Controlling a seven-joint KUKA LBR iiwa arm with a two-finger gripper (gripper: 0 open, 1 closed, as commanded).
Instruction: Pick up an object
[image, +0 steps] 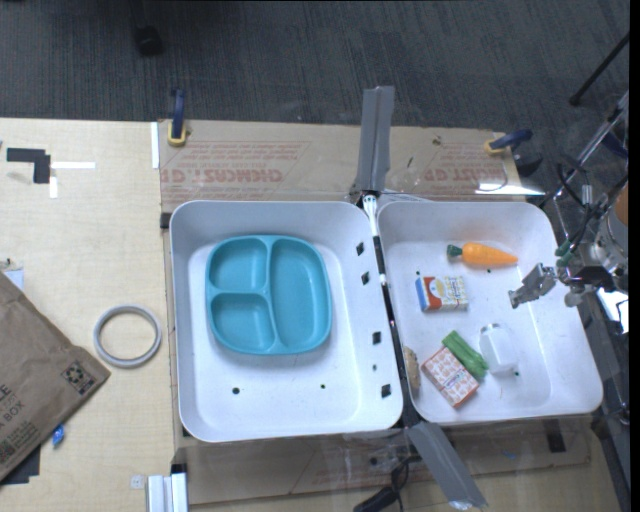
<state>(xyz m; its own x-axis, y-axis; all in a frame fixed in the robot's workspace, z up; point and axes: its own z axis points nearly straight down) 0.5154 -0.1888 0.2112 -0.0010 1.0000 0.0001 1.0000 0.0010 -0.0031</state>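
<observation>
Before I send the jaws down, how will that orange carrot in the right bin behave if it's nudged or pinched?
The carrot lies on its side, round and tapered, so a nudge would probably roll it in an arc. Its smooth, toy-like surface may slip out of a pinch near the narrow tip. It lies apart from the small carton, so it can wander.

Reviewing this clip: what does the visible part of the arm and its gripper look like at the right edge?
At the right edge, the gripper is a small pale grey metal piece, angular in outline. Behind it sits a cluster of grey and dark hardware with thin dark cables or rods running upward. A sliver of orange shows at the very edge of the view. No markings are legible.
</observation>
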